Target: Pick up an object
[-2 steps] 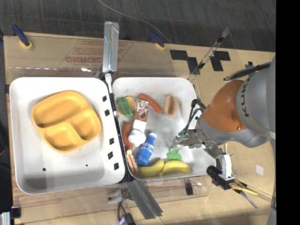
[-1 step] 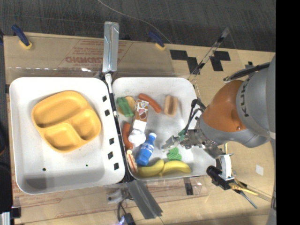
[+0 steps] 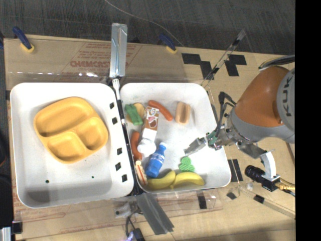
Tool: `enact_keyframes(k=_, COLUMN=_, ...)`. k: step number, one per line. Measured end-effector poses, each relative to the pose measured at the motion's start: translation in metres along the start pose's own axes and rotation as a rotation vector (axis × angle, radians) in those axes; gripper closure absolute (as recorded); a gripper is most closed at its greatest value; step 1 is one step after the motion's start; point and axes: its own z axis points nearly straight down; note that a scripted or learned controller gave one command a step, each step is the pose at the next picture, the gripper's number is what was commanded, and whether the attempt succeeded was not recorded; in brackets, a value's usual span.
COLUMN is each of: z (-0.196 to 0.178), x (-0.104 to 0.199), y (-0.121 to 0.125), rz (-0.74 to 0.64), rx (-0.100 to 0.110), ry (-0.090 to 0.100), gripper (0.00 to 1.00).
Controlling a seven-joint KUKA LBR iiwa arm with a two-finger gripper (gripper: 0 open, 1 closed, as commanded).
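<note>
Resting on a cardboard-covered bench [image 3: 75,51], two white bins are seen above dark carpet [image 3: 60,6]. A yellow divided plate [image 3: 71,128] is held in the left bin [image 3: 30,185]. Banana [image 3: 174,179], blue bottle [image 3: 156,160] and hot dog [image 3: 182,112] are scattered in the right bin [image 3: 200,97]. Gripper [image 3: 196,145] state cannot be told; nothing is seen gripped.

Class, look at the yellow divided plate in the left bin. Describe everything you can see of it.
The yellow divided plate looks like smooth moulded plastic with rounded corners and three compartments: one large along the top, two smaller below. It lies flat and right side up, turned at a slant, on the floor of the left bin, toward the upper half. Nothing lies in it.
</note>
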Motion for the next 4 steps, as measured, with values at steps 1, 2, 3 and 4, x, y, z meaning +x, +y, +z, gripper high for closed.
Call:
enact_keyframes(k=1, z=0.102, x=0.024, y=0.048, rz=0.382, rx=0.003, ry=0.002, gripper=0.00)
enact_keyframes(k=2, z=0.083, x=0.037, y=0.098, rz=0.556, rx=0.005, ry=0.001, gripper=0.00)
enact_keyframes(k=3, z=0.092, x=0.085, y=0.043, rz=0.438, rx=0.008, ry=0.003, gripper=0.00)
enact_keyframes(k=4, z=0.102, x=0.058, y=0.037, rz=0.906, rx=0.005, ry=0.000, gripper=0.00)
